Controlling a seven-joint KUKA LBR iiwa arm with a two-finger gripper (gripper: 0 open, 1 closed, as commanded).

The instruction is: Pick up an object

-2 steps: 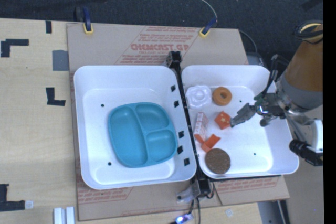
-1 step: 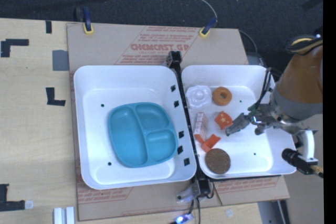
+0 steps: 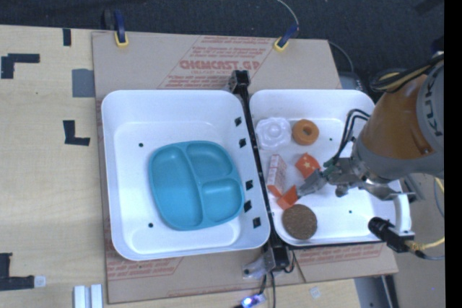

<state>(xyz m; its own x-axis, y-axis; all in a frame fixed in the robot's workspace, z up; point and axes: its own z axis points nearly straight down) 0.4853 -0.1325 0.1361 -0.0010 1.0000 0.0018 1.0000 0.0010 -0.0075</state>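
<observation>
The likeliest target was the small red block (image 3: 307, 164), which lay on the floor of the right bin (image 3: 339, 227), just ahead of my gripper (image 3: 317, 184). Nothing had been lifted at this moment: every piece in that bin rested on the white floor, and I saw nothing carried at my tip. Whether my gripper was open or closed could not be told from this view, since the tip was a dark shape blurred against the bin and partly hidden by my own wrist. I was low in the bin, near the block and near the orange scrap (image 3: 285, 195) that lay just beside it toward the front. Further out, the brown round disc (image 3: 299, 221) sat at the front of the bin, close to the divider. A pale pink wrapped piece (image 3: 276, 169) lay along the divider side, with the clear white round lid (image 3: 273, 131) behind it and the orange ring (image 3: 305, 131) next to that. In the left bin (image 3: 115, 119) a blue divided plate (image 3: 195, 182) lay flat, well apart from my reach. By my judgement the approach was mostly made, and the closing on a piece, the grip and the lift all remained to be done.
</observation>
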